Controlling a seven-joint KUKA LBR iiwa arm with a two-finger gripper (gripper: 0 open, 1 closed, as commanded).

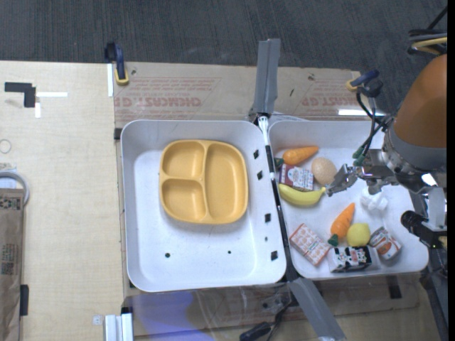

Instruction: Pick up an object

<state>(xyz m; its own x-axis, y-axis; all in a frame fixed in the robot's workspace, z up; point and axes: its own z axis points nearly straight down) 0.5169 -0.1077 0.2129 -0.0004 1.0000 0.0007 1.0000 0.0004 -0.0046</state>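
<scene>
The gripper [346,178] reaches into the right bin [419,261] from the right, low over its middle, just right of the beige egg [323,169] and above the right tip of the banana [301,195]. Whether the gripper is open or closed cannot be told from this angle, and nothing is seen held by it. Behind it, the grey arm [419,130] with its orange band rises toward the upper right.

All the loose things lie in the right bin, and their places are given from the banana, which lies near the bin's left wall. Just above the banana sits a small red-and-white carton [298,178], touching it. Further up lies 1 carrot [300,155], on its side. The egg sits up and right of the banana, beside the carton. A 2nd carrot [342,219] lies down and right of the banana, tilted. Just below that carrot is a yellow lemon [359,234]. Below the banana lies an orange-and-white box [309,244]. Further right of that box lies a black-and-white carton [352,258], and beside it a small can [385,245].

The left bin [142,261] holds a yellow 3-compartment plate [205,181], well left of the banana. Both bins rest on the surface [57,190].
</scene>
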